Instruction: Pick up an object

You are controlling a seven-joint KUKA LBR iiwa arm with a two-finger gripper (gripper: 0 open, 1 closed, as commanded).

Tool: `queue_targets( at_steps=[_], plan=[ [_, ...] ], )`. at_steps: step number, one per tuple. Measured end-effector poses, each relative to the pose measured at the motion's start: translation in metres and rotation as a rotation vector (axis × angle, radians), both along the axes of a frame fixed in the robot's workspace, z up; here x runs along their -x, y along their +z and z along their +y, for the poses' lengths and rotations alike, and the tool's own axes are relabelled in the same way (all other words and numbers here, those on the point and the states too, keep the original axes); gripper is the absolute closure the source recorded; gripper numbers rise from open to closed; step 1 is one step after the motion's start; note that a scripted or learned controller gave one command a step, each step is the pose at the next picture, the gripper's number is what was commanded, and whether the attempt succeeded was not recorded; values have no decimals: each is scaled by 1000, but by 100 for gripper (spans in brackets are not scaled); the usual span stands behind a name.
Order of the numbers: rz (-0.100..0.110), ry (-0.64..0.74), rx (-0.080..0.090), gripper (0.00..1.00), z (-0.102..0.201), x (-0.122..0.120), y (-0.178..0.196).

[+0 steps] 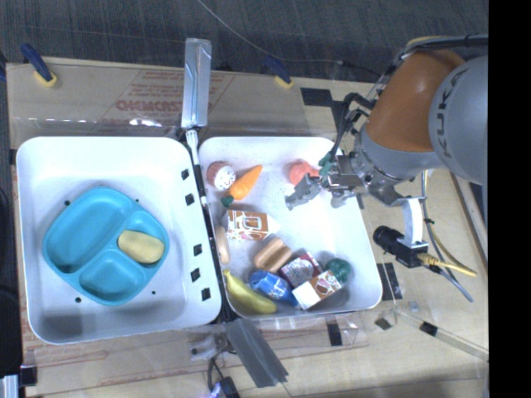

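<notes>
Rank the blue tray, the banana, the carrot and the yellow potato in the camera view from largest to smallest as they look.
1. Blue tray, by far the largest.
2. Banana.
3. Yellow potato and carrot: these two look about alike, so I will not rank them.

- The gripper (304, 192) is hovering over the right bin (358, 222), near a pink toy (300, 172).
- A yellow piece (141, 246) is lying on the blue tray (79, 239) in the left bin (50, 160).
- A banana (248, 296) is resting among the clutter.
</notes>
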State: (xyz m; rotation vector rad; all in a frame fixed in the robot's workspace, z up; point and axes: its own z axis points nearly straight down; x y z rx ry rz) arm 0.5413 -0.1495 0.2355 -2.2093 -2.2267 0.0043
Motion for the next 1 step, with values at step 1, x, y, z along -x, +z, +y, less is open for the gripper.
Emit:
queue_targets(
  at_steps=[1],
  plan=[
    [4, 167, -2, 0, 42, 12, -102]
  ],
)
